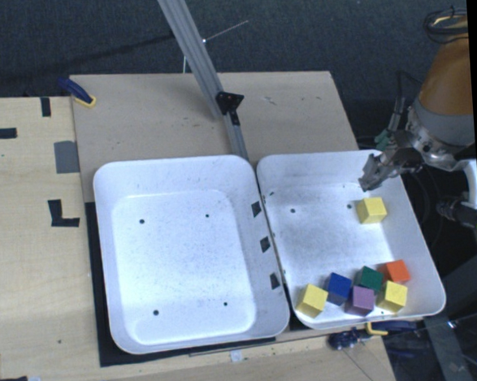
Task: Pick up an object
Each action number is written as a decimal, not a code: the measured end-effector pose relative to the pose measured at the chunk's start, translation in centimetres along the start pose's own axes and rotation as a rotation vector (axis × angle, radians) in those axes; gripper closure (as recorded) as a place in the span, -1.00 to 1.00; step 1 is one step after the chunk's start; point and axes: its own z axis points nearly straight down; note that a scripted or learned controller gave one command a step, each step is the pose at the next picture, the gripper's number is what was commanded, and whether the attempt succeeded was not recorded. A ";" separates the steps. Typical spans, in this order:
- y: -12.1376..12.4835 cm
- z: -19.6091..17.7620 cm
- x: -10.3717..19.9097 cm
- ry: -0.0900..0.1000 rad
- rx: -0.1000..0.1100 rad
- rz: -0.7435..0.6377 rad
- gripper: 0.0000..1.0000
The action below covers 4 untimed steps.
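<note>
Right white bin point(302, 173) holds a yellow cube point(371, 210) just below the tool point(370, 178), whose state I cannot tell

Two white bins point(176, 170); seemingly seven blocks point(371, 210), three yellow.

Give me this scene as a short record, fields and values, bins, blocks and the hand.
left bin: white, shallow
right bin: white, holds all blocks
lone block: yellow, just below the hand
cluster at near edge: yellow, blue, purple, green, orange, yellow
hand: over right bin's far right corner, holding nothing visible
</note>
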 end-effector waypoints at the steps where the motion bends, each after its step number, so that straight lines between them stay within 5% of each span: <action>1: 0.3 0.3 6.2 0.000 0.000 -0.001 1.00; 3: 0.5 1.6 17.5 0.000 0.003 -0.001 1.00; 4: 2.6 3.1 22.2 0.000 0.002 0.000 1.00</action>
